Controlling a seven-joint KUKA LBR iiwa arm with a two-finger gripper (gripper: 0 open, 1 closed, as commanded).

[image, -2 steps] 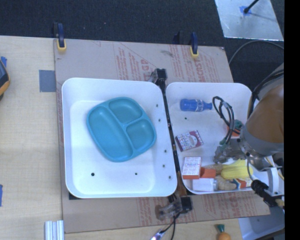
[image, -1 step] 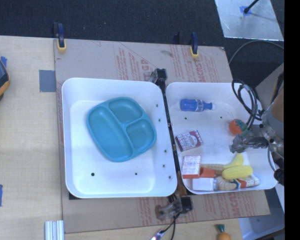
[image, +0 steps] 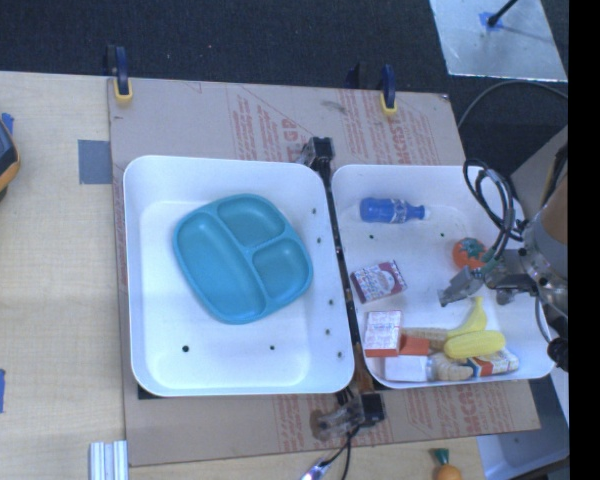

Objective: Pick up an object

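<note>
I am looking down on two shallow white bins side by side on a bench. The left bin [image: 140, 268] holds a blue divided plate [image: 242, 256]. The right bin [image: 435, 175] holds the clutter I can pick from: a small blue bottle [image: 390, 210] lying at the far side with its long axis running left to right, a dark red carton [image: 377, 281] near the middle, a red and white box [image: 383, 332] nearer to me, and a yellow banana [image: 474, 338] at the near right.

The gripper [image: 464, 288] reaches in from the right and hangs over the right half of that bin. Its dark fingers point left and I cannot tell how far apart they stand — nothing is visibly held between them.

The closest candidate, in my judgement, is the banana, just nearer than the fingertips and slightly right; its long axis lies roughly left to right. An orange object [image: 469, 251] sits just beyond the gripper on the far side.
</note>
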